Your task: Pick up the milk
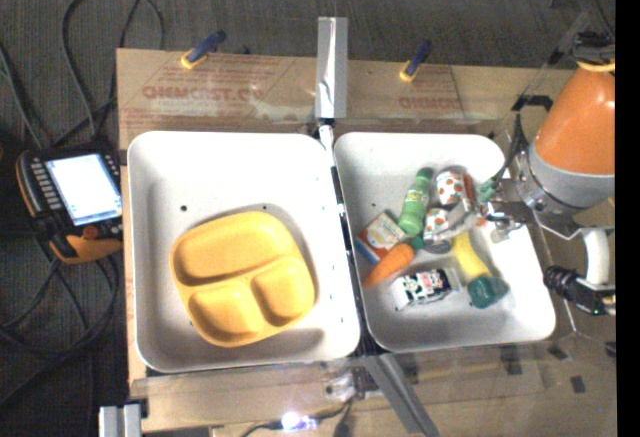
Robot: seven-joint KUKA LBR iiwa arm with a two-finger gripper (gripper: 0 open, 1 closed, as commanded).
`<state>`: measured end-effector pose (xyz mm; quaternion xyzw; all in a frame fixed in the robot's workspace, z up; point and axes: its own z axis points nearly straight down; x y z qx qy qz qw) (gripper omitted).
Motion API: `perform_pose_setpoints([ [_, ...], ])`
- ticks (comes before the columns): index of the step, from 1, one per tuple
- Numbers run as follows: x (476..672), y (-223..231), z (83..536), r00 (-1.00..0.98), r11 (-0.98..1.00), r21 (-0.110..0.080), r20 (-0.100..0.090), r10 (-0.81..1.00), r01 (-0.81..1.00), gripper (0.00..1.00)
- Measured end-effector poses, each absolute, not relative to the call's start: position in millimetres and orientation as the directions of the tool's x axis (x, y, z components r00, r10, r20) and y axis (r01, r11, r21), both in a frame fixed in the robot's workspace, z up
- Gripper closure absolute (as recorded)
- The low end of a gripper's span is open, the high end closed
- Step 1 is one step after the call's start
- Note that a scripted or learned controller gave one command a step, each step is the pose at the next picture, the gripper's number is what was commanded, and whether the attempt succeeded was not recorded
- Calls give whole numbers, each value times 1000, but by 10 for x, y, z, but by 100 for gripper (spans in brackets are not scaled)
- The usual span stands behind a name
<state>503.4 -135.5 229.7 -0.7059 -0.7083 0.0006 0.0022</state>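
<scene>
The milk [424, 287] is a small white carton with black cow patches. It lies on its side near the front of the right bin [520, 323], between an orange carrot [388, 265] and a teal object [487, 291]. My gripper [478, 213] reaches in from the right, low over the middle of the bin. It is beside a white container with red print [438, 223] and above a yellow object [468, 253]. The milk is apart from the gripper, towards the front left of it.
A green bottle [415, 201], a second red-printed container [452, 187] and a small box [380, 231] crowd the right bin's middle. The left bin [160, 165] holds a yellow divided tray [243, 275]. A handheld pendant [75, 193] lies to the left of the bench.
</scene>
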Motion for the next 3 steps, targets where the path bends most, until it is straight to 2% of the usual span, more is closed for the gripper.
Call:
perform_pose_setpoints([
  [1, 4892, -1061, 1094, -134, 134, 20, -9, 991, 991, 0],
  [2, 4899, -1054, 1191, -134, 134, 22, -8, 991, 991, 100],
  [3, 4831, -60, 2089, -382, 382, -3, 3, 924, 924, 100],
])
